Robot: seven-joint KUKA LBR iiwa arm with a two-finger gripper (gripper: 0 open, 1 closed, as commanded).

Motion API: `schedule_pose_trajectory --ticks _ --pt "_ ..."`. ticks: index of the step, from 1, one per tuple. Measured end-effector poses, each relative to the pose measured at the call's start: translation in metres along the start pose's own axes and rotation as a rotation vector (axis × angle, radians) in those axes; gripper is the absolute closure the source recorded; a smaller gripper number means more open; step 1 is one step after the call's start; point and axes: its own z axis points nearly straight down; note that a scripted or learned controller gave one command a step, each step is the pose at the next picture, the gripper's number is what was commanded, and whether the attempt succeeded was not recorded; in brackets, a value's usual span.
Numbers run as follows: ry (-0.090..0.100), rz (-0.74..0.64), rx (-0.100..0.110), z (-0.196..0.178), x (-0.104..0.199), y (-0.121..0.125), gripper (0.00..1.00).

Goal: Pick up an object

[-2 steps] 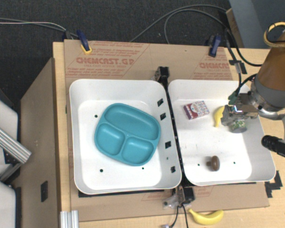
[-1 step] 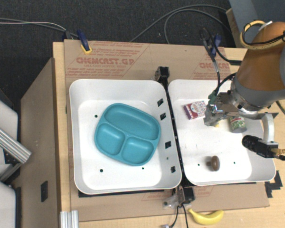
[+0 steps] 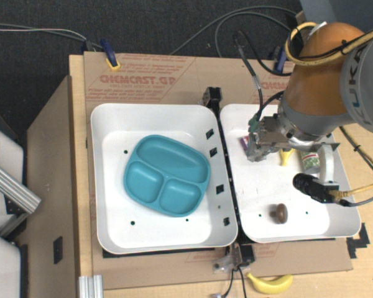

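Note:
My gripper point(image 3: 256, 149) hangs low over the upper left part of the right bin point(image 3: 261, 228). A small purple item point(image 3: 244, 143) lies right against its left side, partly hidden by it. Just right of the gripper a small yellow piece point(image 3: 286, 158) and a green and white item point(image 3: 309, 162) lie half under the wrist. A small brown round object point(image 3: 279, 213) rests alone near the front of the same bin. The arm covers much of the bin's back right.
The left bin point(image 3: 105, 185) holds a blue divided plate point(image 3: 166, 175) in its middle. A yellow banana point(image 3: 270, 284) lies on the bench below the bins. Cables run along the back of the cardboard base point(image 3: 143, 73).

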Motion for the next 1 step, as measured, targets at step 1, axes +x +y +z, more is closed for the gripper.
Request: schedule_pose_trajectory --ticks 1 --pt "0.000 0.000 0.001 0.0034 0.0433 0.0074 1.00"
